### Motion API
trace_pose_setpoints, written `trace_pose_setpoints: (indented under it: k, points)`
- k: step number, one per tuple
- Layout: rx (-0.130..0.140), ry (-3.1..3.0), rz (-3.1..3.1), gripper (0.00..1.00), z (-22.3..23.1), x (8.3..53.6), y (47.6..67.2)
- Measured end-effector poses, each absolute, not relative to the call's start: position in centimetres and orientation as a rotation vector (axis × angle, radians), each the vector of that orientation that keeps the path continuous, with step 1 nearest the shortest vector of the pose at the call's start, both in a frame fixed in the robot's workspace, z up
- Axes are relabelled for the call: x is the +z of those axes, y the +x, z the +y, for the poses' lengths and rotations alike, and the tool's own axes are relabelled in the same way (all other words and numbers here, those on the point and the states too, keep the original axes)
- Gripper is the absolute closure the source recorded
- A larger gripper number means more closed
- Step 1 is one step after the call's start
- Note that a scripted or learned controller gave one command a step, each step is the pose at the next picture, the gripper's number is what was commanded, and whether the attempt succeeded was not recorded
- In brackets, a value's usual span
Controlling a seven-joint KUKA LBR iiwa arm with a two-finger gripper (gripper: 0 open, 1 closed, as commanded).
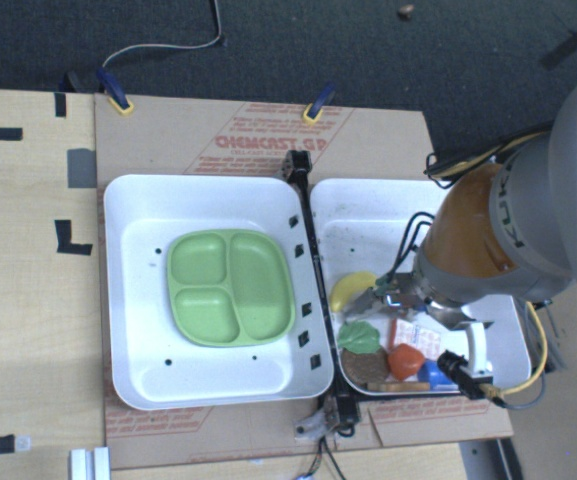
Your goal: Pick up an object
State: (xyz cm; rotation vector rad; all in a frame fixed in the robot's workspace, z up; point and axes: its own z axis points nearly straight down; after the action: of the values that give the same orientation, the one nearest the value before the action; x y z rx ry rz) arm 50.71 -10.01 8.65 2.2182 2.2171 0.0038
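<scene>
The hand (393, 303) — its grip state cannot be told from above — sits low in the right bin (368, 223), among a yellow object (350, 290), green piece (360, 337) and red item (404, 362); the left bin (133, 208) holds a green divided plate (232, 287).

The arm (528, 218) was a bulky grey cylinder with a broad orange band (468, 233) above the wrist, thin black and yellow cables (538, 353) looped along its near side, and its end effector (418, 313) was a cluster of grey metal parts with a white block (476, 346).
</scene>
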Motion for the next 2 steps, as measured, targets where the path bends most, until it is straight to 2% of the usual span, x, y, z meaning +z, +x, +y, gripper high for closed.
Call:
trace_pose_setpoints:
  k: [1,2]
  points:
    - [0.003,2.219,2.215,0.00,-16.4,8.7,48.7]
    - [0.005,2.215,2.219,0.00,-12.3,8.7,54.6]
